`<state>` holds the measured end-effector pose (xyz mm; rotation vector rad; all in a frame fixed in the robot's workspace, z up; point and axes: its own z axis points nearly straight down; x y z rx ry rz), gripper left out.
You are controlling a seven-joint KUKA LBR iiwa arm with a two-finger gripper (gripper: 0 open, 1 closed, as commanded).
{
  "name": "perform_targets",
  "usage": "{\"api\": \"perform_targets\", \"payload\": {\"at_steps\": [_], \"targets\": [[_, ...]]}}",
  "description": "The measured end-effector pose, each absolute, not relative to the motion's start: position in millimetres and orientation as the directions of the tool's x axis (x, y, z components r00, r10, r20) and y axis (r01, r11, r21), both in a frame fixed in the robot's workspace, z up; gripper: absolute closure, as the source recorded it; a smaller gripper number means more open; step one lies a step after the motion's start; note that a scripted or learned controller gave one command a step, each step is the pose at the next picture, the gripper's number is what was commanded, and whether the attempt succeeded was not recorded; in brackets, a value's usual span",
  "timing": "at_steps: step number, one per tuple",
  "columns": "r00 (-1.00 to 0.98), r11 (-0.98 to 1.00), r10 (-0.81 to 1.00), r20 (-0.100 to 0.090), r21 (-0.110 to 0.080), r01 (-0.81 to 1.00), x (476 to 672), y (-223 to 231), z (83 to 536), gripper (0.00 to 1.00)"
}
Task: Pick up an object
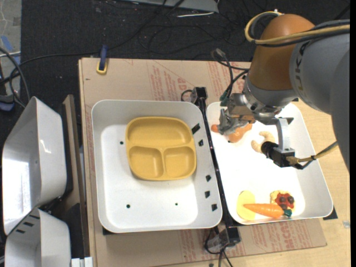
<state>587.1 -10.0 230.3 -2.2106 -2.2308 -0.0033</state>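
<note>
Left bin (105,166) holds a yellow tray (161,148). My gripper (229,125) is over the right bin (311,166) at its 11 o'clock, on an orange toy (238,133); can't tell jaw state. Toy looks light, rigid, slick plastic; I'd pinch across its narrow middle. Carrot (266,209) at 6 o'clock.

Yellow divided plate (161,148), white bins (111,166), orange carrot (264,209).
</note>
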Motion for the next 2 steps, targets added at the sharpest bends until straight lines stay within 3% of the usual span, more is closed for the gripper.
{"api": "perform_targets", "payload": {"at_steps": [2], "targets": [[-0.009, 0.009, 1.000, 0.002, -0.001, 1.000, 582.0, 94.0, 224.7, 1.00]]}}
